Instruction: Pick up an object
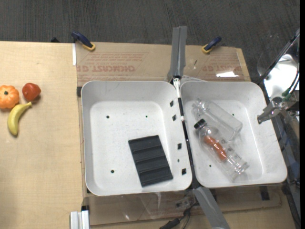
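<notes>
A black ridged rectangular block (150, 160) lies flat in the left bin (95, 128), toward its front. In the right bin (259, 142) a clear plastic bottle (217, 116) lies on its side. A second clear bottle with orange contents and a black cap (220, 150) lies slanted just in front of it. My gripper (269, 112) hangs at the right bin's right rim, apart from both bottles, with nothing visibly held. Part of the arm (286, 68) shows above it at the view's right edge.
On the wooden bench to the left lie an orange (8, 97), a red fruit (31, 91) and a banana (16, 118). Cardboard (124, 63) lies under the bins, held by two clamps (83, 40) (211, 44). A grey bar (179, 51) runs between the bins.
</notes>
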Robot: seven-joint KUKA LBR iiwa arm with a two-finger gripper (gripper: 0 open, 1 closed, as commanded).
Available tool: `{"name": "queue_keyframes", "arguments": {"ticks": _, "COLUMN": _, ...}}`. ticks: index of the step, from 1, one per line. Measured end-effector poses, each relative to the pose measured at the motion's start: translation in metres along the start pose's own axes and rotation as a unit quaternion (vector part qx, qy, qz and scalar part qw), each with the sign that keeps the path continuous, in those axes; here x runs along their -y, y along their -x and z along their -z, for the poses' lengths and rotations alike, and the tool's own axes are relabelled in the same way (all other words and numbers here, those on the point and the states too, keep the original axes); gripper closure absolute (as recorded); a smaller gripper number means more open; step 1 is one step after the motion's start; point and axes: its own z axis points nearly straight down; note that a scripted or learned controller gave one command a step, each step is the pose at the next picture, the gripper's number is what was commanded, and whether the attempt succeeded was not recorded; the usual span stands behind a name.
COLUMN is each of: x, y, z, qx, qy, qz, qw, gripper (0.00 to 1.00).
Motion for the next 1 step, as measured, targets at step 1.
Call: {"name": "queue_keyframes", "arguments": {"ticks": 1, "x": 0.0049, "y": -0.0538, "z": -0.1039, "qx": 0.0, "qy": 0.0, "qz": 0.053, "qw": 0.9986, "gripper": 0.0}}
